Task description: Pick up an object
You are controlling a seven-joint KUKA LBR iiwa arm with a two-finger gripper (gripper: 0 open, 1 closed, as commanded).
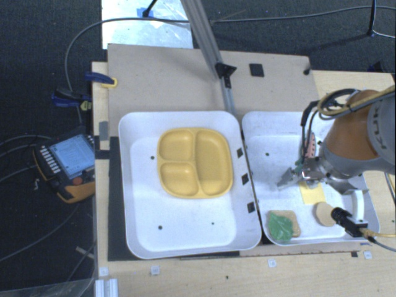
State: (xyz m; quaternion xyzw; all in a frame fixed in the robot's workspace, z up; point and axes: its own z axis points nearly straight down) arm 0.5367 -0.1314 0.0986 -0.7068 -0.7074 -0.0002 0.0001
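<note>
Risk is seen in the low claw, poised in the right bin; its state cannot be told. A yellow slice lies just beside it, so a slightly misaimed descent could shove the slice aside.

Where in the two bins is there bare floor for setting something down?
Left bin: bare strip in front of the yellow plate. Right bin: bare far-left corner. Crowded near the gripper, yellow card, green sandwich and round biscuit.
</note>
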